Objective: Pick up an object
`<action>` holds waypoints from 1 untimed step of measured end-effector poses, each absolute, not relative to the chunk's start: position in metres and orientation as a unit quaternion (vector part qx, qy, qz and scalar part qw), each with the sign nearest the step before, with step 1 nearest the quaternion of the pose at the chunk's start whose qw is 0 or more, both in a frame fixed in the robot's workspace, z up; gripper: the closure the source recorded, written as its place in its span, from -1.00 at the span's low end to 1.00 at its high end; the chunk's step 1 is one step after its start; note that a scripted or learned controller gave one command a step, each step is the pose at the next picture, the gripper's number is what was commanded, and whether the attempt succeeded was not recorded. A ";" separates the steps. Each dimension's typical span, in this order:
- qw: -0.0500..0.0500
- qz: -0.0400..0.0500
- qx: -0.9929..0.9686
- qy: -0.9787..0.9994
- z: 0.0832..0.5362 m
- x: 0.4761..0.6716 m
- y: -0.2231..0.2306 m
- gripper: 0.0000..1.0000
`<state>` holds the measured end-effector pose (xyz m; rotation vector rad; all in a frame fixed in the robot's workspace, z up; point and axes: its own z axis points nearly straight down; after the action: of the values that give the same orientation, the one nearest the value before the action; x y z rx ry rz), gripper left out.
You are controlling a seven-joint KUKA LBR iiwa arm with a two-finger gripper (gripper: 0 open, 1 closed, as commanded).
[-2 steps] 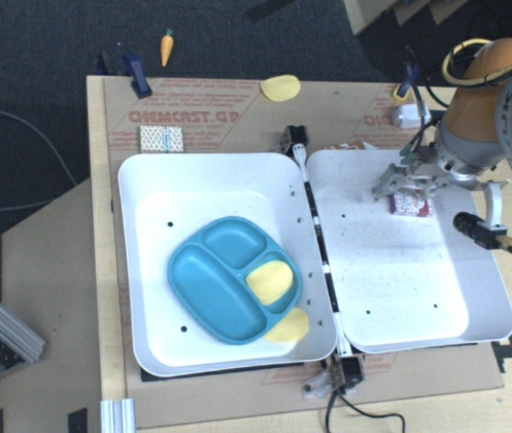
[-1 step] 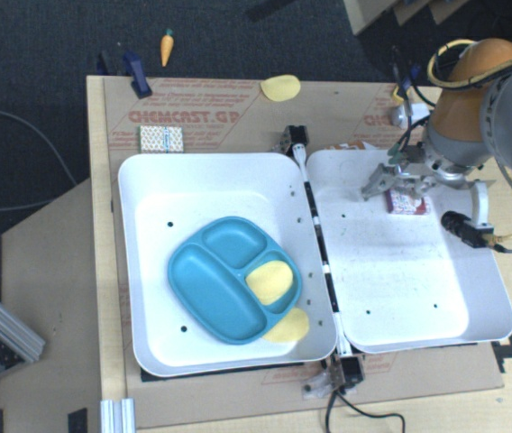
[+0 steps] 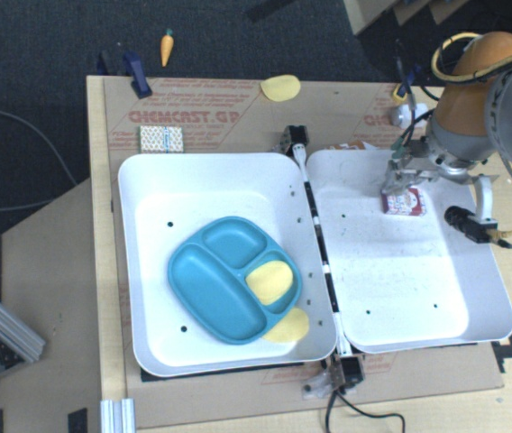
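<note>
A small red and white packet (image 3: 406,204) lies in the back part of the right bin (image 3: 418,287). My gripper (image 3: 402,180) hangs directly over the packet's back edge, very close to it or touching it. The grey arm with its orange band (image 3: 472,88) comes in from the upper right. In the left bin (image 3: 148,206) a blue divided plate (image 3: 215,282) holds a yellow lump (image 3: 270,280) in its right compartment. A second yellow piece (image 3: 288,327) rests against the plate's lower right rim.
On the bench behind the bins lie a yellow disc (image 3: 280,87), a patterned packet (image 3: 161,138) and a blue clip (image 3: 136,75). A small orange carrot (image 3: 167,48) lies on the floor beyond. A black cable fitting (image 3: 469,224) hangs over the right bin's right side.
</note>
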<state>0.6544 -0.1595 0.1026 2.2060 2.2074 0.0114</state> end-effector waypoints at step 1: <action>0.002 0.000 0.707 0.707 0.133 0.627 -0.221 1.00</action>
<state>0.6268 -0.2211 0.1333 2.2188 2.2178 -0.0006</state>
